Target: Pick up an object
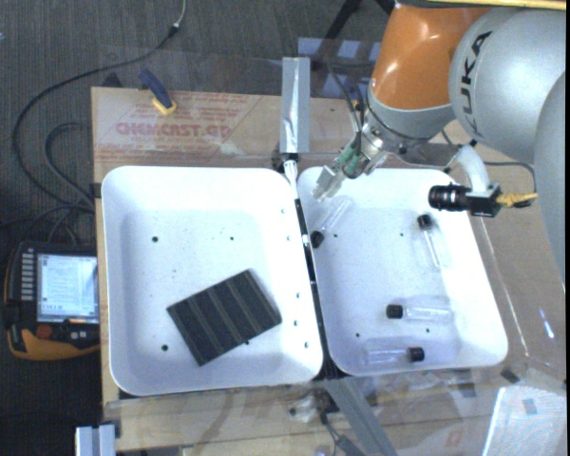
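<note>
Gripper (pixel 331 180) hangs tilted over the far corner of the right-hand bin (pixel 380 264), close to the wall shared with the other bin. I cannot tell how far open it is, or whether it has anything in it. That tilt looks like a way to reach down beside the wall without hitting it.

The 2 bins sit side by side with their rims touching, probably so all the objects stay within the arm's reach. The left-hand bin (pixel 138 212) holds 1 thing: a black ribbed slab (pixel 225 316), lying flat and skewed near the front. It looks wide for a pinch, so it is a poor pick.

The task's likelier things are in the right-hand bin: 3 clear vials with black caps, all lying on their sides and well apart.
- Vial 1 (pixel 431 247) lies along the far right side.
- Vial 2 (pixel 423 309) lies crosswise below vial 1.
- Vial 3 (pixel 389 356) lies against the front wall.

Since they are lying down, they could roll if nudged.

A faint clear tube (pixel 332 215), maybe a 4th vial, lies just below the gripper. A small black cap (pixel 315 239) sits by the shared wall. The image is too blurry to confirm that the cap and tube are joined. The tube is the nearest thing to the gripper, so it is the probable target.
</note>
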`<action>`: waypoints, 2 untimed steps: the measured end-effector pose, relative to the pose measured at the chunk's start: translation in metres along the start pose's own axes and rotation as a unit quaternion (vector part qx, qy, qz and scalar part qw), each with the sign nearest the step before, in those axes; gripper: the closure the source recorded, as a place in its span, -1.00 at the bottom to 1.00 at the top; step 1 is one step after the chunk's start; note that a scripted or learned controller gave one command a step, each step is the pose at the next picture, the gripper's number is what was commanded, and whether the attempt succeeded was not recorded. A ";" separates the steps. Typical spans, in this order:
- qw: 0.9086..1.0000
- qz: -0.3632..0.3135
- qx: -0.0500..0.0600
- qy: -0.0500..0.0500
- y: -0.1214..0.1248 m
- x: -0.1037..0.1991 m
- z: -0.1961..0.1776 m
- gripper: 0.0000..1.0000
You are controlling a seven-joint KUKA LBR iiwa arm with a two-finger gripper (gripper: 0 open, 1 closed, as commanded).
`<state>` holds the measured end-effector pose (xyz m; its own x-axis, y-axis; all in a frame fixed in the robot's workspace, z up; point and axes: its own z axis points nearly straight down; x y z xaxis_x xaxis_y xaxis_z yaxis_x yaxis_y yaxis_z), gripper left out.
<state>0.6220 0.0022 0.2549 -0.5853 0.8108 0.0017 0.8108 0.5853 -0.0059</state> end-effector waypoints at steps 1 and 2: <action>1.000 0.000 0.002 0.001 0.001 0.000 -0.006 1.00; 1.000 -0.020 -0.001 -0.001 0.043 -0.016 -0.023 1.00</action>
